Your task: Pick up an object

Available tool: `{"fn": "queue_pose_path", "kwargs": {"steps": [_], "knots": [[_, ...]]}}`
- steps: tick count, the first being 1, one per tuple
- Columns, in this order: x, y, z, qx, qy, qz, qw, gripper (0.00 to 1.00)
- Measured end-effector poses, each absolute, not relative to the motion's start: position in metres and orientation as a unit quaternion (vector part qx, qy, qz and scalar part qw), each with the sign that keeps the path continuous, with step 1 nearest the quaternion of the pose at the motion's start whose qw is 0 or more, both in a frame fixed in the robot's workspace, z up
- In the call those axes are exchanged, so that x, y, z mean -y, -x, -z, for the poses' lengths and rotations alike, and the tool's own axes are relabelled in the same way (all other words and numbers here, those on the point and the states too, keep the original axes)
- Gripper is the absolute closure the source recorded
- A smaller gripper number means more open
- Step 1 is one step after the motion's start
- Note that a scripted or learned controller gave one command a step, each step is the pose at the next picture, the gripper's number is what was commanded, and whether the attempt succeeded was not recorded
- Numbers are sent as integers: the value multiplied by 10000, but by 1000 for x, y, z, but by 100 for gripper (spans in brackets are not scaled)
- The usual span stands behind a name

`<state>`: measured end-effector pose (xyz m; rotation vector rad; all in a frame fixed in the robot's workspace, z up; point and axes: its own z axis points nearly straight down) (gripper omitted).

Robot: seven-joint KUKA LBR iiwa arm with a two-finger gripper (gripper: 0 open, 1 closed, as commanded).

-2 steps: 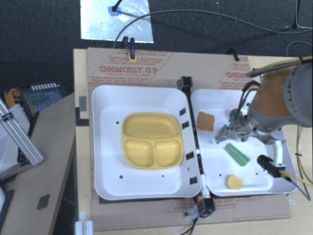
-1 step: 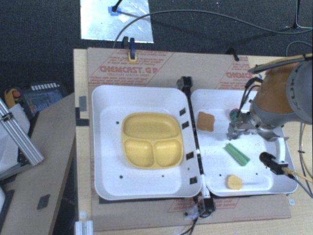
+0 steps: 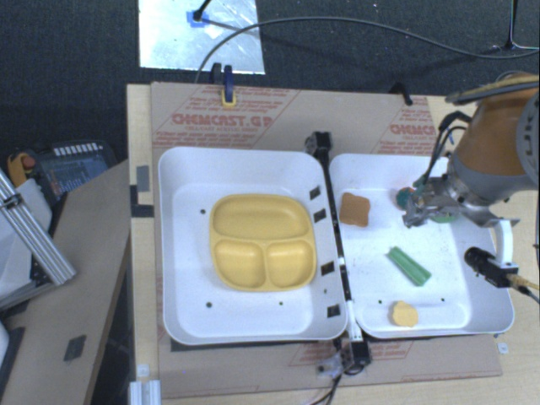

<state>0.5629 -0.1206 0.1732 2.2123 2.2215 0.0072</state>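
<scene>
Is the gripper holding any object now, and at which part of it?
It cannot be told: the gripper is low over a teal object, which its body partly hides.

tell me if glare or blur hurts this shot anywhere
Camera view: the foil sheet behind the bins glares white; the yellow tray is evenly lit and sharp; the tool looks dark and soft against the right bin.

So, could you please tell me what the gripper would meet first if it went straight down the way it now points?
Most likely the small teal object directly beneath the gripper, or the right bin's floor right beside it. Depth is hard to judge from this slanted view, so the exact contact is uncertain.
</scene>
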Motion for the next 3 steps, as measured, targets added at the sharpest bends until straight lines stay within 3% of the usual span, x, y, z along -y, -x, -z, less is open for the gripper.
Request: {"fn": "queue_pose_path", "kwargs": {"steps": [1, 3], "knots": [[121, -565, -228, -7087, -7055, -22, 33, 100], [15, -537, -230, -7107, -7035, -15, -4, 100]]}}
